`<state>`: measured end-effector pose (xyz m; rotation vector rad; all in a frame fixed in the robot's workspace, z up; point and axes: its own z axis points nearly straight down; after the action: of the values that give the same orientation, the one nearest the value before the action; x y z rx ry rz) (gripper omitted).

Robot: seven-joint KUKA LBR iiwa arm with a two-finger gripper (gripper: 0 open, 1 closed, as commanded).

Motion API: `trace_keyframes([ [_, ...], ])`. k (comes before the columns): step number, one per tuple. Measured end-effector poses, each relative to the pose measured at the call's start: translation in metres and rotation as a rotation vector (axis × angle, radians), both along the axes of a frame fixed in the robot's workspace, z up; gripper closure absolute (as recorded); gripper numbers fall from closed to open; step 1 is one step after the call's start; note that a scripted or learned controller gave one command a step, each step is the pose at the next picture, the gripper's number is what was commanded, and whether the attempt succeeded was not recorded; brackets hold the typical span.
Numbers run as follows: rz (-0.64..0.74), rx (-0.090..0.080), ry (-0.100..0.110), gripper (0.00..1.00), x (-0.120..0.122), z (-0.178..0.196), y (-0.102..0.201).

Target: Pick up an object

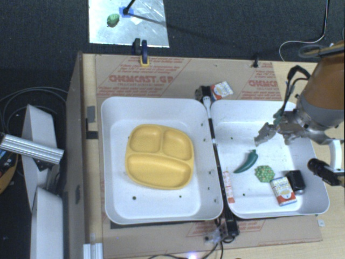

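Green pepper lying in right bin, mid-floor. Claw just above-right of it, not touching, fingers apart, nothing gripped. Green ball, small carton, black block nearby. Yellow tray in left bin.

1. One fixed camera hangs above the bench, looking down at a slant and far enough back to take in both white bins.
2. The gripper sits right of centre; the left bin lies well to its left, the right bin beneath it.
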<state>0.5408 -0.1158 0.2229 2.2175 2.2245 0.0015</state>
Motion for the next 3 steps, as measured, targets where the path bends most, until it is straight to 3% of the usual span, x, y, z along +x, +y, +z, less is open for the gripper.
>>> trace_keyframes([
  [1, -0.002, 0.000, 0.003, 0.00, 0.023, -0.135, -0.023],
  [2, -0.001, 0.000, 0.001, 0.00, -0.013, -0.139, 0.015],
  [3, -0.002, 0.000, 0.001, 0.00, -0.017, -0.139, 0.014],
])
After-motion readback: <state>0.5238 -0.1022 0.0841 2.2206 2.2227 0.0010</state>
